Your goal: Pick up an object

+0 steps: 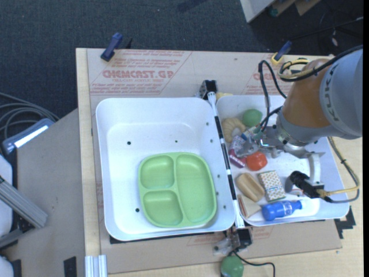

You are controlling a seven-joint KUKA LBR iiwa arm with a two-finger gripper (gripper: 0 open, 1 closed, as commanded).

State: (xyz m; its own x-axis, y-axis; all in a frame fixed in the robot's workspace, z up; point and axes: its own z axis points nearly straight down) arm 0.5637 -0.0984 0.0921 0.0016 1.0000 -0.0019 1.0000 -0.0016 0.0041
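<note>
Toys (257, 161) — heaped beneath the jaws.

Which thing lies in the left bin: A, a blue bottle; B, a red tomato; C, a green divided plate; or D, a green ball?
C: the green divided plate with three compartments sits alone in the left bin, while the blue bottle and the green ball lie in the right bin.
</note>
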